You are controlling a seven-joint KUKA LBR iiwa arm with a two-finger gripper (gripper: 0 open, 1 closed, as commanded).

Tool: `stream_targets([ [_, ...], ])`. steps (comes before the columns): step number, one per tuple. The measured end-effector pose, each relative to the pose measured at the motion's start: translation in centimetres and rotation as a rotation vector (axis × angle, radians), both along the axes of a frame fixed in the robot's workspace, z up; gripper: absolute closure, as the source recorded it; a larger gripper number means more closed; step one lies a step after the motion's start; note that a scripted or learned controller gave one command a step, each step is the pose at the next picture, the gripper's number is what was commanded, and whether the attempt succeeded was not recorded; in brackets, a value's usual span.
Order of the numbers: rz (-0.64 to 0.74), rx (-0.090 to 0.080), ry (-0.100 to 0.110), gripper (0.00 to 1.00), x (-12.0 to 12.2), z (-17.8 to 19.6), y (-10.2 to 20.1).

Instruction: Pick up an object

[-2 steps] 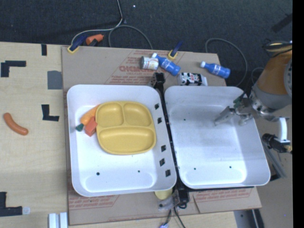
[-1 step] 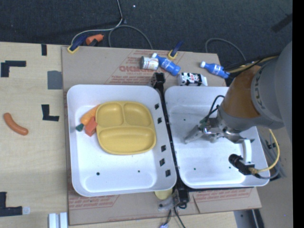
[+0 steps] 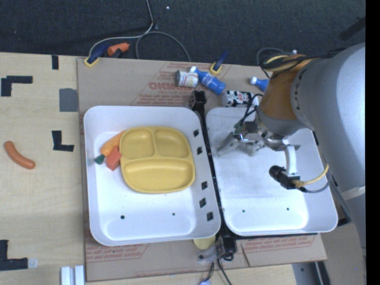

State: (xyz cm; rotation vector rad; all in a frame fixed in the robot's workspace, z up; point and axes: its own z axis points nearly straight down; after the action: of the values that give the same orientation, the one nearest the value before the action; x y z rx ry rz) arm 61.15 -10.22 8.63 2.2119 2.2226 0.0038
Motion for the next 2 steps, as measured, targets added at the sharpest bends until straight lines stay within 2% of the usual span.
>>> stream_targets([
  [1,-0.005,0.001,0.003,0.0,0.7,0.0,0.7],
  [2,-0.002,0.001,0.002,0.0,5.9,-0.1,-0.1],
])
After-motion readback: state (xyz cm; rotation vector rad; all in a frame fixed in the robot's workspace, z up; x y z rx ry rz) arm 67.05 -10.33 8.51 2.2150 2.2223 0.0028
